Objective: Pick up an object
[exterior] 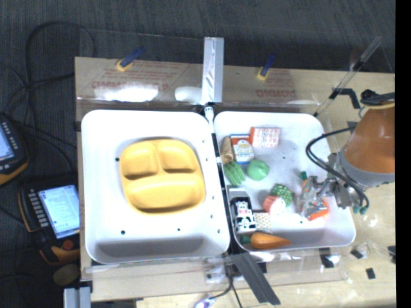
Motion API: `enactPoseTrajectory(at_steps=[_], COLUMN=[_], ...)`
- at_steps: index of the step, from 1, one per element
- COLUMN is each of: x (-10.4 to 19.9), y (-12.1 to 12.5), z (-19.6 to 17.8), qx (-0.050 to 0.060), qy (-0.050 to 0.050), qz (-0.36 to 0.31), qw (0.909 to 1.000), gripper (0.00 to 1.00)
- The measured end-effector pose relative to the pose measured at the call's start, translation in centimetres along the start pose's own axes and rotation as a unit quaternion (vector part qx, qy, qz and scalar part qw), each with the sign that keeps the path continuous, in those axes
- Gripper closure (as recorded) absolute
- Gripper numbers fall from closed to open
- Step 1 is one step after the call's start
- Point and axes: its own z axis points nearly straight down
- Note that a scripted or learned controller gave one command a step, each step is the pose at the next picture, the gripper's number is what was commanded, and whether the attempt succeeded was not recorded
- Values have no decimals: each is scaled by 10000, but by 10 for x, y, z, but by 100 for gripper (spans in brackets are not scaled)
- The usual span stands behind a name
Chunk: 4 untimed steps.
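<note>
My gripper (314, 201) hangs low over the right side of the right bin (292, 122), below the arm's orange band (377, 140). A small red-orange piece (318, 210) lies right at its tip; whether it is gripped is unclear. To its left lie a red, white and green toy (277, 198), a green ball (258, 169) and a green vegetable (233, 172). A carrot (268, 240) rests at the bin's front wall beside a cow-patterned box (242, 216). Further back are a blue-white carton (243, 151), a brown cylinder (227, 148) and an orange-white box (265, 136).
A yellow sectioned tray (162, 175) fills the middle of the left bin (103, 236). A metal divider (213, 69) stands behind the seam between the bins. A black cable (318, 147) loops off the wrist above the right bin. Devices (54, 210) sit left of the bench.
</note>
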Motion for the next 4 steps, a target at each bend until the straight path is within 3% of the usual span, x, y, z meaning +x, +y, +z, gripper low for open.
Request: enactPoseTrajectory(at_steps=[1, 2, 3, 4], x=[0, -1, -4, -4], y=[0, -2, -2, -2], z=[0, 11, 0, 0], qx=[1, -37, -12, -12], qy=[-1, 39, 5, 6], qz=[-2, 477, 467, 465], qw=[10000, 9988, 9989, 9989], gripper=[0, 0, 100, 0])
